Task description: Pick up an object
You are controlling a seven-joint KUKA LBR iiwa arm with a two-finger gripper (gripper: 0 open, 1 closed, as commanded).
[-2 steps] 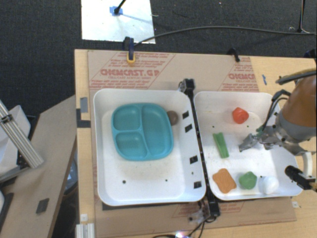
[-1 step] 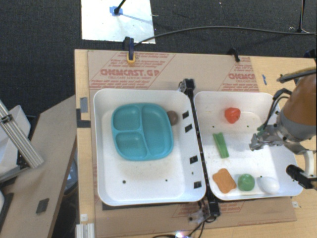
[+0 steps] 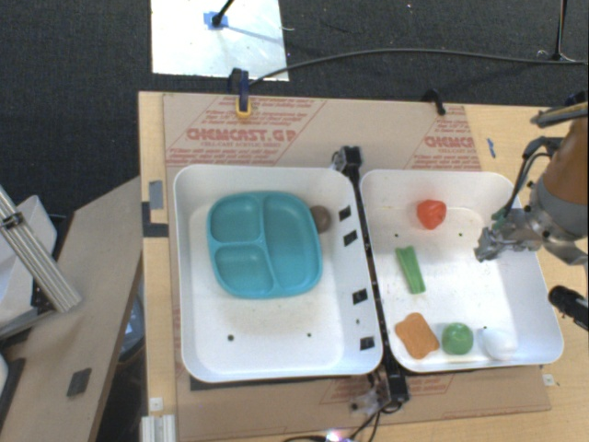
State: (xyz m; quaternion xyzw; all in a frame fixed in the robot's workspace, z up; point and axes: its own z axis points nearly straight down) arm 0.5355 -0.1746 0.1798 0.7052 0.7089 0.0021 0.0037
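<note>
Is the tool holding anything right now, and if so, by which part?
Nothing shows in the tool. It hangs over bare floor of the right bin, apart from the red piece and green stick.

The arm (image 3: 563, 187) runs off the right edge. The hand (image 3: 488, 245) is too small to read. A brown thing (image 3: 320, 216) sits half hidden behind the teal plate (image 3: 265, 245).

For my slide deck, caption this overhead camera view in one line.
Grey arm's gripper hovers over the right white bin holding a red round toy and green oblong block.
</note>
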